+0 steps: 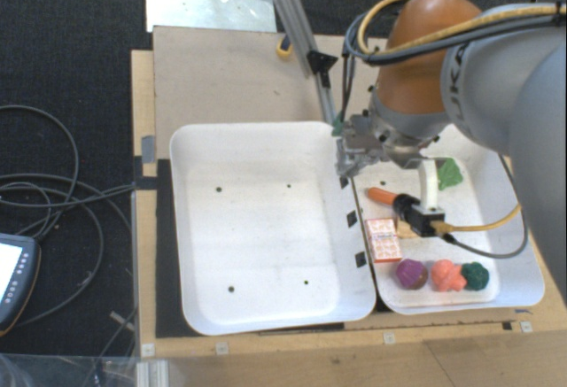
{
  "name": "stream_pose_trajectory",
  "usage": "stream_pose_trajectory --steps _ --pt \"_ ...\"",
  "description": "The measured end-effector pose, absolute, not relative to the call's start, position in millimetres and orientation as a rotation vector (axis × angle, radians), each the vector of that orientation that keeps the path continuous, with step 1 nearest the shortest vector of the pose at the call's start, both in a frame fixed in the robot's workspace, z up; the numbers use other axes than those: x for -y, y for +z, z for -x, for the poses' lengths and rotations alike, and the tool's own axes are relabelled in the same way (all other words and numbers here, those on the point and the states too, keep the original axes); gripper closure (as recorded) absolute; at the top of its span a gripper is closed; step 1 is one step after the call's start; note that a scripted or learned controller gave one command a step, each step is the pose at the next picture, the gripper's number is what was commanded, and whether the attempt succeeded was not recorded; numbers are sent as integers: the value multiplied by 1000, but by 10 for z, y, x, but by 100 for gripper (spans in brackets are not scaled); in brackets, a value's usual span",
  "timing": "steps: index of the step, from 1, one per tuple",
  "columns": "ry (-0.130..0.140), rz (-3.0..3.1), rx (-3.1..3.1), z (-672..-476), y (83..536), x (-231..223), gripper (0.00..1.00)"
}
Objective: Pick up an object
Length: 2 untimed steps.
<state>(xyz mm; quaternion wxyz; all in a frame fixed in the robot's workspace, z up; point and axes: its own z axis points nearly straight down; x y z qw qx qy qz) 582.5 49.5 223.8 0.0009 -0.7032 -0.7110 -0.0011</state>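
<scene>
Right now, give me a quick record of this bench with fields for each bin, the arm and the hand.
left bin: white, shallow, with a few small dark dots on its floor
right bin: holds the toys
toys along near edge: purple toy, orange-pink toy, dark green toy
other items: small pink patterned box, orange carrot-like toy, light green toy
arm: reaches in from the right, over the right bin
hand: near the rim between the bins; finger state unclear
</scene>
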Motion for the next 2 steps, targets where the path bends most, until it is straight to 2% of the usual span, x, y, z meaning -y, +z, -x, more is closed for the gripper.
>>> stream_pose_trajectory --steps 1,2 --pt "-1 2208 2231 -5636 2180 -989 100" --pt "-1 2217 2225 -5645 2184 -952 0"
